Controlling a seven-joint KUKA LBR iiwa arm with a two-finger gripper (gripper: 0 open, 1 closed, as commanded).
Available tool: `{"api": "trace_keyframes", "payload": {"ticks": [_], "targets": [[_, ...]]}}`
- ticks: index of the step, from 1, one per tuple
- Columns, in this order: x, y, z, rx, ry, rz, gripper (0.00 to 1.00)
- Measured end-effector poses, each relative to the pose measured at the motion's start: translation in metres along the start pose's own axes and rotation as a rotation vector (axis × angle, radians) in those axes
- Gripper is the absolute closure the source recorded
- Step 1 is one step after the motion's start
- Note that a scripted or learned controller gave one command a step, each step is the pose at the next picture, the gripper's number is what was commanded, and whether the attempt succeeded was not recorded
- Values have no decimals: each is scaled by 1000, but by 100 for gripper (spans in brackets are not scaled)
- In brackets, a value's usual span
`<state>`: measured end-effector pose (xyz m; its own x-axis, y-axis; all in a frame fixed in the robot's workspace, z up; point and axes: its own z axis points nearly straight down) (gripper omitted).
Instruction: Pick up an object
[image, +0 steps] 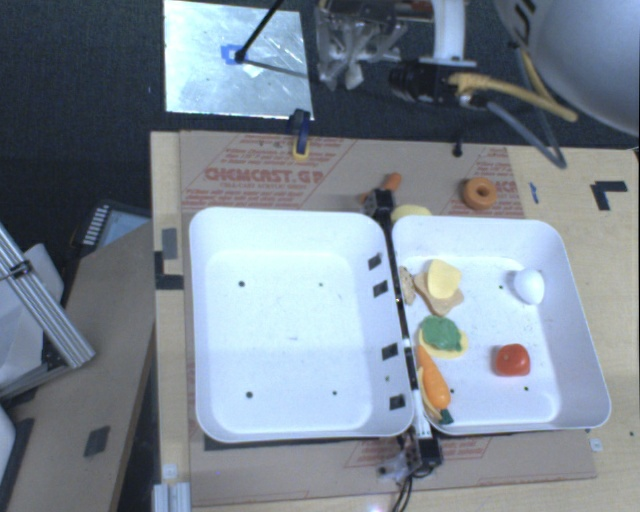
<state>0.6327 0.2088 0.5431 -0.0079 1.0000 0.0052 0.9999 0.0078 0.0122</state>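
Observation:
The right bin holds several small toy foods. A yellow piece lies on a tan slice near the bin's left wall. Below it sit a green-and-yellow piece and an orange carrot along the divider. A white egg rests at the right, with a red piece below it. My gripper hangs far back at the top of the view, beyond the bench and well away from both bins, with nothing seen in it. The grey arm curves in at the top right.
The left bin stands beside the right one. On the cardboard behind the bins lie a brown donut, a yellow item at the bin's rim and a small orange item. A blue-and-yellow clamp grips the cardboard's back edge.

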Motion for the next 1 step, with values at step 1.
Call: {"api": "trace_keyframes", "payload": {"ticks": [1], "targets": [[25, -93, 269, 28, -10, 1, 100]]}}
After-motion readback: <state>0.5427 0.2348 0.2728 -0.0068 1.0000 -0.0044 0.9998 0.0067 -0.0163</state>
